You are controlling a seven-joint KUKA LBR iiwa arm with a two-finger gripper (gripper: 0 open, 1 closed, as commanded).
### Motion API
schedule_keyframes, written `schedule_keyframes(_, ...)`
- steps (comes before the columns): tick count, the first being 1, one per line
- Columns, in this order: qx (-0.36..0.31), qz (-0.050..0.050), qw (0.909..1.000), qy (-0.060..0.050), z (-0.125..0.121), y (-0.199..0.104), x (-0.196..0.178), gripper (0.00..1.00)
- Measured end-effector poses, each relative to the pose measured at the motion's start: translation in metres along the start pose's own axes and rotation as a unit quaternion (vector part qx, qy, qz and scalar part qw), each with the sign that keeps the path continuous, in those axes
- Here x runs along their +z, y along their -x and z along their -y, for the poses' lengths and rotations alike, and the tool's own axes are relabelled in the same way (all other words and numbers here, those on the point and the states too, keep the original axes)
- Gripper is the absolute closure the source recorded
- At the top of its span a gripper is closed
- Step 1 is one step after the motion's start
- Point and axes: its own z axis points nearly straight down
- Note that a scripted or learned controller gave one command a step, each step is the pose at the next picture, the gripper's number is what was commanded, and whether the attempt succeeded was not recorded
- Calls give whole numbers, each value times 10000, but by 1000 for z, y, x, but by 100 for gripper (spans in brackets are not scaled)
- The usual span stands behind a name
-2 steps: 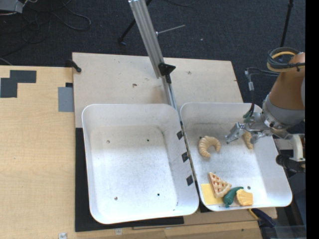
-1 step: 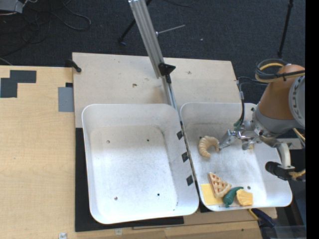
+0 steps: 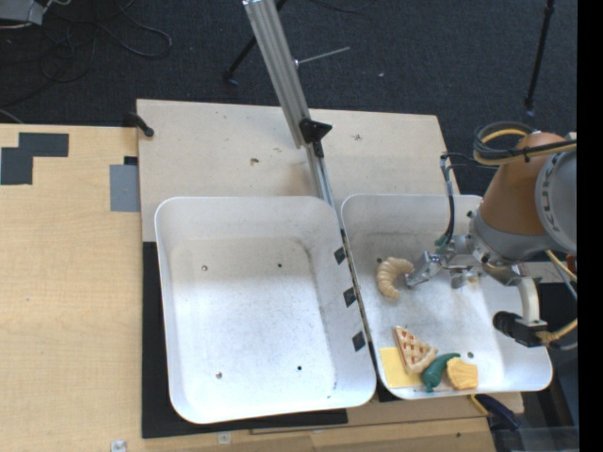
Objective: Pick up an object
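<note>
Both bins are white: the left bin (image 3: 247,309) is speckled with fine dark flecks and a few black dots, and the right bin (image 3: 443,217) beside it holds the coloured pieces. In the right bin's middle lies a pale tan croissant (image 3: 392,276); toward that bin's near edge sit an orange-brown waffle wedge (image 3: 413,347) with a grid pattern, a flat pale yellow square (image 3: 393,368), a dark green piece (image 3: 435,371) and a yellow chunk (image 3: 463,375). At the right bin's right side the arm (image 3: 524,201) shows grey with an orange band.
</note>
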Motion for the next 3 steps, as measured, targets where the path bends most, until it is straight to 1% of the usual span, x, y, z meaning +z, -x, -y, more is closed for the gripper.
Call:
schedule_keyframes(1, 23, -6, 10000, -3, 0, 1, -10, 100)
schedule_keyframes(2, 17, 7, 10000, 24, -1, 7, -72, 100)
schedule_keyframes(3, 21, 8, 10000, 22, -1, 15, -119, 100)
